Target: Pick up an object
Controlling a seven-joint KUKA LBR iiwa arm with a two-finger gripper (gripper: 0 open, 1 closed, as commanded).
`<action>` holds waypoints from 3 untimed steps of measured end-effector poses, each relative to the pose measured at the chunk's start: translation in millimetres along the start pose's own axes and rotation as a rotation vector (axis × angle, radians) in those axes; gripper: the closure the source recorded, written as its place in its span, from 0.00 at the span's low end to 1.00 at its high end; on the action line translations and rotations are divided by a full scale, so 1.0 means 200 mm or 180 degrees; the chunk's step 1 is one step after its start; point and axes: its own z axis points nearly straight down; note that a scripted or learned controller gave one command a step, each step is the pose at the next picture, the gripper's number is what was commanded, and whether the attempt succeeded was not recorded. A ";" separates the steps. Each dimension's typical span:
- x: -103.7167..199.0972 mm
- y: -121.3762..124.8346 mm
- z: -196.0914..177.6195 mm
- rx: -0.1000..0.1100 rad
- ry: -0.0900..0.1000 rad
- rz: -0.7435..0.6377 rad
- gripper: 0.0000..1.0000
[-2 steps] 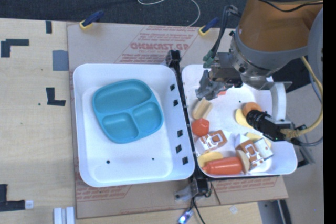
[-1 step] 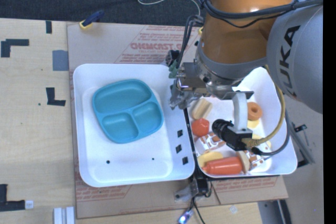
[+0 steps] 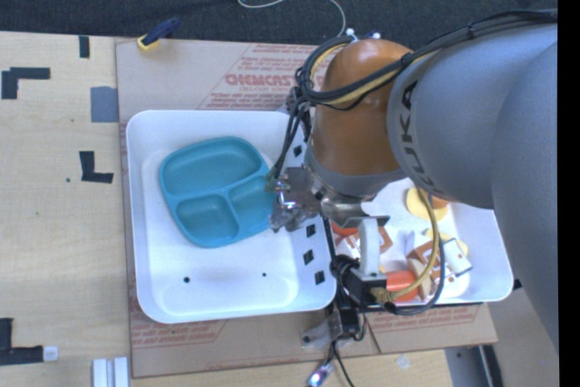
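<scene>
Dark carpet lies behind the pale tabletop (image 3: pixel 54 222), and no object is lifted yet.
The claw (image 3: pixel 288 199) reaches the blue plastic divided plate (image 3: pixel 213 190) in the left white bin (image 3: pixel 217 299); I cannot tell if it grips. The brown cardboard sheet (image 3: pixel 195 77) has red print, perhaps "CHEMCAST".

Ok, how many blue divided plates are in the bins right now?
1. The blue divided plate lies in the left bin, toward its upper part. The arm covers much of the right bin, so another could be hidden there.
</scene>
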 end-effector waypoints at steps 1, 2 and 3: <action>0.26 0.02 -0.62 -0.0077 0.0028 -0.0029 1.00; 0.65 0.08 -1.17 -0.0079 0.0032 -0.0035 1.00; 0.44 0.25 -1.40 -0.0058 0.0013 0.0005 1.00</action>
